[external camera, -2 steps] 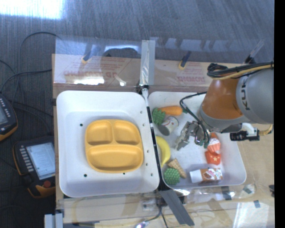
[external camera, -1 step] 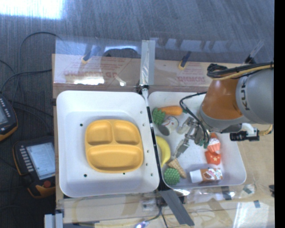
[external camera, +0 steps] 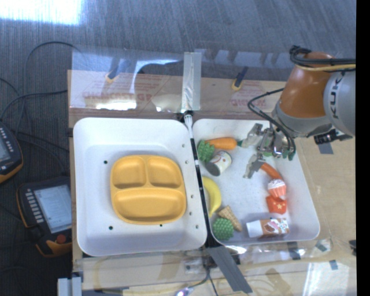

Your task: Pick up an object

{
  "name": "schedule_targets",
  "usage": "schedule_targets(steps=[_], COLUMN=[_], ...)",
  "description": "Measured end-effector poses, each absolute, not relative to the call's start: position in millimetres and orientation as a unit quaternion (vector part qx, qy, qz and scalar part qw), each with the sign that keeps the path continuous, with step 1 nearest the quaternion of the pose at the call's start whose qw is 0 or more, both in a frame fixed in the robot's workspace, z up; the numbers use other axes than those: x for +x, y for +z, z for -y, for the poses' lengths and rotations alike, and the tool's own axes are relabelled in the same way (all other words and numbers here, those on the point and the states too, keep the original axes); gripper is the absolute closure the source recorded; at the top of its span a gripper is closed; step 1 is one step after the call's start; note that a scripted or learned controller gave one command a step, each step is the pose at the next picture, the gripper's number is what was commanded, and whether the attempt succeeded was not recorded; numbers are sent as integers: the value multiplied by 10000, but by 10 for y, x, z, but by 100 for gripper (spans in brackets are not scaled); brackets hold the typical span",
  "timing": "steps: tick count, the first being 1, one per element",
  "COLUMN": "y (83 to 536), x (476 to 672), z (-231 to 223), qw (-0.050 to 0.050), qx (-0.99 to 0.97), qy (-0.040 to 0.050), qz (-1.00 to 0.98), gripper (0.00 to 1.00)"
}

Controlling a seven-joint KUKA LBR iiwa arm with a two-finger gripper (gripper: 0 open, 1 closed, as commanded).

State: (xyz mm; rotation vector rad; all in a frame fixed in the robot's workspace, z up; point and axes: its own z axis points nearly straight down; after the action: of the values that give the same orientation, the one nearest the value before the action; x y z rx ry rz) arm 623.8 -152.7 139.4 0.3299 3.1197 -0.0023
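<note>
The end effector (external camera: 261, 151) is seen with fingers spread open, holding nothing, low in the right bin (external camera: 300, 191). A small carrot (external camera: 269, 170) lies just beside it, its long axis slanted toward the near right. A cupcake (external camera: 277, 188), banana (external camera: 211, 195) and broccoli (external camera: 205, 151) crowd nearby.

I look down on grey ribbed carpet (external camera: 173, 29) with a bright patch of light (external camera: 40, 8) at the top left; black cables (external camera: 34, 75) trail across it toward two handheld control pendants (external camera: 43, 208) left of the cardboard-topped bench (external camera: 133, 95)
</note>
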Motion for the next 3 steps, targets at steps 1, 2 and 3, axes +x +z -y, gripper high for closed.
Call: schedule_targets(steps=[1,2,3], y=[896,903,900], x=[6199,5643,6030], z=[1723,2208,1897], qw=[61,61,73], qx=[1195,950,1085], qy=[-7,-19,-10], qz=[-9928,-9955,-9941], gripper=[0,0,0])
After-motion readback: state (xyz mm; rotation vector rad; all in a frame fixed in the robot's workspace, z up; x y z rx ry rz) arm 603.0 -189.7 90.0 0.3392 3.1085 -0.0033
